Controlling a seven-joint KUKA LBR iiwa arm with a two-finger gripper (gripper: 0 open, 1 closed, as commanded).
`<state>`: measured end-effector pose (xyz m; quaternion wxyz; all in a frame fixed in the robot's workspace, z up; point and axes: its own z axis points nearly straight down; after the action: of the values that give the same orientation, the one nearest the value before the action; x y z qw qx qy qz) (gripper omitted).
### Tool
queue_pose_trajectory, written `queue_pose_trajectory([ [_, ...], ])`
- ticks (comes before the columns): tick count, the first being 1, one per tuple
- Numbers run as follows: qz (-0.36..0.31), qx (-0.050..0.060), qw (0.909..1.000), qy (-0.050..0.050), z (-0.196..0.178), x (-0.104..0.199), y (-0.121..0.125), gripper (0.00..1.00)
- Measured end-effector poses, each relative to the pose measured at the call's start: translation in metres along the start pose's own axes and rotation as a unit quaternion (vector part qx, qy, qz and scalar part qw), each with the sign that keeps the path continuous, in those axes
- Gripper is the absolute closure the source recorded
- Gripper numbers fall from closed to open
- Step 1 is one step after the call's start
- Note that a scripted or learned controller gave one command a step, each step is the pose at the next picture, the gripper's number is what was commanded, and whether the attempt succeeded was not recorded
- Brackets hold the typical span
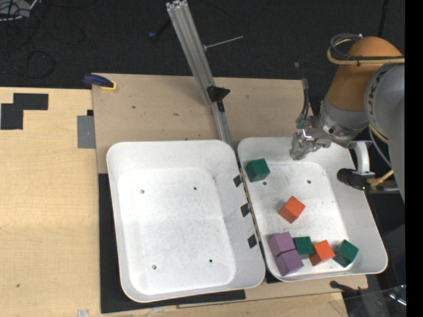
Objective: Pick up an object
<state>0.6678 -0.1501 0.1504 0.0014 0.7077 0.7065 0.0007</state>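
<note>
Tool (299,145) over the right bin's (367,226) upper edge, right-centre of frame — open or closed, cannot tell. Green cube (257,170) upper left in that bin, orange cube (291,209) mid-bin. Purple block (285,253), two more green cubes and an orange one clustered along the bin's bottom edge.

pincer (299,152) above right bin (370,226) far edge — nothing between fingers | green block (257,170) near

Right bin (360,226): green block (257,170) at 10 o'clock, orange block (291,209) centre; purple (285,252), green (304,246), orange (322,251), green (346,252) blocks clustered at 6 o'clock.
</note>
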Motion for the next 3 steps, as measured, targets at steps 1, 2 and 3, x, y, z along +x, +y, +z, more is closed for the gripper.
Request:
queue_pose_trajectory([
  [1, 0.002, 0.000, 1.0000, 0.000, -0.046, -0.003, -0.006, 1.00],
  [2, 0.002, -0.001, 1.0000, 0.000, -0.109, -0.009, -0.005, 1.00],
  [3, -0.003, 0.003, 1.0000, 0.001, -0.112, 0.037, -0.007, 1.00],
])
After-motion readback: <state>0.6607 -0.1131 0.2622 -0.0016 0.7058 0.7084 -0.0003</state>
